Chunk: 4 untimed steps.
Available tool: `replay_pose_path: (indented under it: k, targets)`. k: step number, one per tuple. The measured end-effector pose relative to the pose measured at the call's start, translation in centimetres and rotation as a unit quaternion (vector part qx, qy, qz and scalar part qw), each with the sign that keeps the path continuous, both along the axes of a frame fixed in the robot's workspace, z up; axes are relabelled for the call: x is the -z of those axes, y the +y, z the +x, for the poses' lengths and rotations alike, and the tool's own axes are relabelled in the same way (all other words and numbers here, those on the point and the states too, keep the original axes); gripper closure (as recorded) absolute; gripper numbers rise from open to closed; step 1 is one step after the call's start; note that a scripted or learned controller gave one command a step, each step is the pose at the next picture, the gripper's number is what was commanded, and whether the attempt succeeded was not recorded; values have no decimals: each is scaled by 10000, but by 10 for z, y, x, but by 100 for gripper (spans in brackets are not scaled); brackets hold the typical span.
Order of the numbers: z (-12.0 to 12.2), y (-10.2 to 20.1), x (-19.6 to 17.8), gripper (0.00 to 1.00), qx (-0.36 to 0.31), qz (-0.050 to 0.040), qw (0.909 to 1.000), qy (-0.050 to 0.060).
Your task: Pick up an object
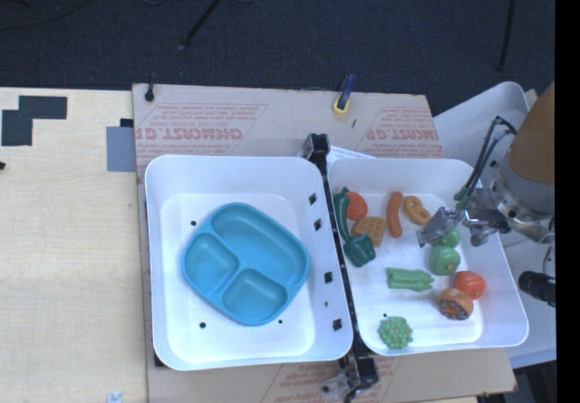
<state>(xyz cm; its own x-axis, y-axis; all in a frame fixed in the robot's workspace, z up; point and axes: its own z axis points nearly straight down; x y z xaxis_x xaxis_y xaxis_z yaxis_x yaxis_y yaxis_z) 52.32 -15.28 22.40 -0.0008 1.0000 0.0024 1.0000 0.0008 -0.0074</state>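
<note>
Toy foods, right bin [507, 329]: green apple [444, 259] right of centre; tomato [469, 283] and orange-brown piece [455, 303] near right edge; green pod [410, 279] centre; bumpy green ball [395, 332] at front edge.

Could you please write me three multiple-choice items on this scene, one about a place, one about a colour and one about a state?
1. Where does the blue divided plate lie?
A. in the left bin
B. in the right bin
C. on the wooden bench

2. What colour is the round bumpy toy near the right bin's front edge?
A. red
B. green
C. yellow

3. Where is the gripper?
A. over the blue plate
B. low in the right bin, just above the green apple
C. outside both bins

Answers:
1. A: the plate sits alone inside the left bin.
2. B: it is plainly green.
3. B: the grey gripper tip sits among the toy foods, right over the apple.
</note>
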Motion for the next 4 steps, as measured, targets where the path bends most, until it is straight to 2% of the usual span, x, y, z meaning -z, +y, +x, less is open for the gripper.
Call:
replay_pose_path:
  k: [2, 3, 4]
  targets:
    - [-13, 19, 123, 0, -6, 12, 10000, 27]
    - [-13, 20, 139, 0, 3, -3, 10000, -6]
    - [-12, 19, 130, 100, 31, 9, 10000, 11]
